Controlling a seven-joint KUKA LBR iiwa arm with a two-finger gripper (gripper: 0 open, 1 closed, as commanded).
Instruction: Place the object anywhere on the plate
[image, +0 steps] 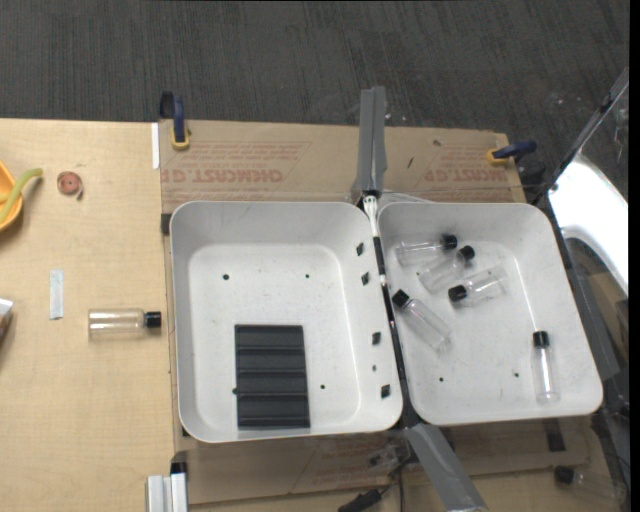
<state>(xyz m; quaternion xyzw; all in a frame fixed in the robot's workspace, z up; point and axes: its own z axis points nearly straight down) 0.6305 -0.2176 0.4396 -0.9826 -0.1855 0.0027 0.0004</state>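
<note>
The object must be one of the vials (481, 287) in the right bin (566, 262); I cannot say which one the program will choose. There are five of them, clear with black caps, all lying on their side. Three lie close together in the far part of the bin. One lies near the wall next to the left bin (184, 232), and one lies alone near the right wall. I think they lie loose like this so the arm can come from above and take any of them.

The plate (270, 377) is the dark ribbed rectangle in the left bin, flat on the floor at the near side. Nothing is on it, so by my judgement the placing is not yet done. The rest of that bin's floor is bare white.

The state of the fingers I cannot tell from here.

Outside the bins, one more vial, the spare vial (118, 320), lies on the desk (90, 410), well apart from the left bin. Under both bins there is a cardboard sheet (260, 165), held by clamps (176, 122) at the far edge, probably to keep it from sliding.
</note>
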